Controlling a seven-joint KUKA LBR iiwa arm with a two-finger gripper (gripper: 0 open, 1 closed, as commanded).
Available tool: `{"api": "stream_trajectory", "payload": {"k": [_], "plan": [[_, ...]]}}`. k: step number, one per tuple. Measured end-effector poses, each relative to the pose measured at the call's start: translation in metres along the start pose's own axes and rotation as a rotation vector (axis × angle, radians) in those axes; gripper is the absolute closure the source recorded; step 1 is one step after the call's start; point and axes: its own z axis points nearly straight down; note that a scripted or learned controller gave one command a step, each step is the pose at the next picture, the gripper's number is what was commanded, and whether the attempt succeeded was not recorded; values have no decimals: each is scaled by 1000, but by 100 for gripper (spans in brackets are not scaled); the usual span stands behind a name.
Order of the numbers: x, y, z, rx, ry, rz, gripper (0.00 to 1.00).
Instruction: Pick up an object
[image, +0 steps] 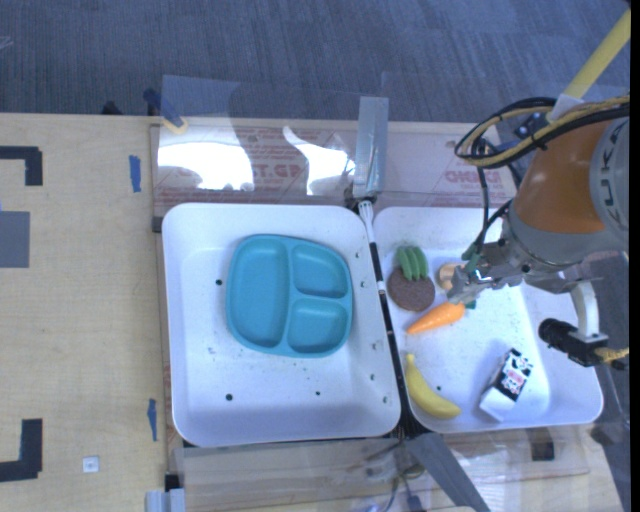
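Partly arm-hidden jaws (468, 283) above carrot (437, 318)

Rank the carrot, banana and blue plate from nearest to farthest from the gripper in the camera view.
Measured from the gripper:
1. Carrot, right bin, just below and left of the fingertips.
2. Banana, right bin, near its front-left corner.
3. Blue plate, in the left bin.

Landmark: left white bin (190, 330)
Blue divided plate (289, 295): inside it, centred
Tabletop (75, 300): left of it, blue tape marks (134, 172)
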Motion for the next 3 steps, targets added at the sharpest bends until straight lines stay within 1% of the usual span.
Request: {"api": "stream_trajectory", "payload": {"k": [1, 2, 3], "plan": [[20, 57, -53, -4, 1, 106, 100], [19, 56, -51, 0, 0, 108, 0], [20, 82, -54, 0, 0, 153, 0]]}}
